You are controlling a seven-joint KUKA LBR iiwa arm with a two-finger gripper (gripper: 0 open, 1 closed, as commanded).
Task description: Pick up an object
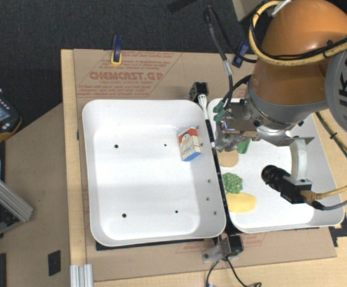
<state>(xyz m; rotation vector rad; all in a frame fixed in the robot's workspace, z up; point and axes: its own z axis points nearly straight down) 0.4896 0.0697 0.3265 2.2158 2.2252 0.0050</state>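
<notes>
The grey arm's two-finger gripper (228, 143) hangs over the left edge of the right white shallow bin (316, 211), by the divide between bins. Whether it is open or shut cannot be told. Nearest candidates lie just below it in the view: a tan flat piece (229, 158) directly beneath, then a green knobbly lump (232, 182) and a yellow rounded piece (243, 203). A small red, white and blue carton (189, 144) sits across the divide in the left white bin (101, 184).

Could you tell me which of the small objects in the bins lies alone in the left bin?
The small carton; the green piece and yellow piece lie in the right bin.
</notes>
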